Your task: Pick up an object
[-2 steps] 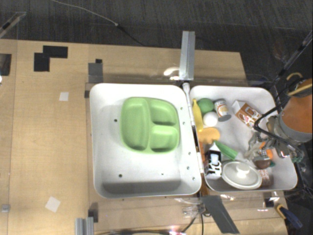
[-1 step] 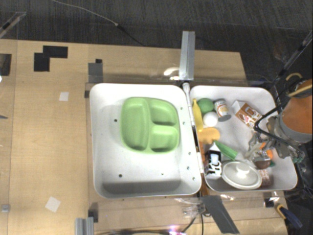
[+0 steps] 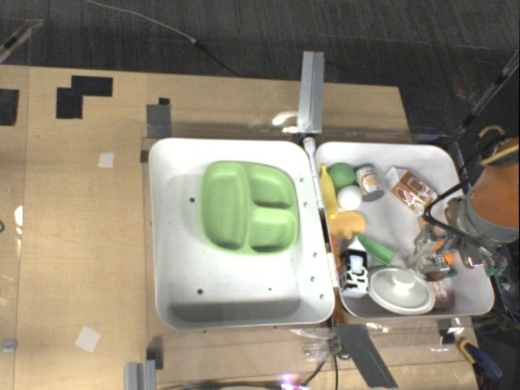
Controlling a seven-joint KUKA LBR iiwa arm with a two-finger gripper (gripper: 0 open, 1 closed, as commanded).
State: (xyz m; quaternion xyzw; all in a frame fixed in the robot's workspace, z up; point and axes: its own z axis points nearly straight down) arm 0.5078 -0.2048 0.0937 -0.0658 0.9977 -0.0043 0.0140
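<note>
White bowl (image 3: 400, 290) upside down at 6 o'clock in right bin (image 3: 455, 162). Gripper (image 3: 431, 250) hangs just off its 1 o'clock rim, above the bin floor; finger state cannot be told. Green divided plate (image 3: 248, 205) sits in left bin (image 3: 175, 242).

The right bin (image 3: 455, 165) holds a clutter: a green ball (image 3: 341, 174), white ball (image 3: 348, 198), small can (image 3: 370, 181), brown packet (image 3: 412, 191), and an upturned white bowl (image 3: 401, 290) near its front.
</note>
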